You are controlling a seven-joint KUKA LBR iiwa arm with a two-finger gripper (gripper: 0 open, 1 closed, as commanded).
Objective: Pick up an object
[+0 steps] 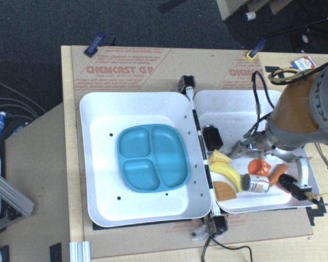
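Two white bins sit side by side on the bench. The left bin (93, 146) holds a blue divided plate (153, 157) near its middle. The right bin (229, 105) holds a black block (211, 137) by its left wall, a banana (225, 171) nearer, a brown slice (224, 190) at the near left corner, a small can (258, 185), and orange pieces (258, 166) beside it. The arm (298, 111) reaches in from the right, its gripper (250, 144) low over the bin just beyond the banana and orange pieces.
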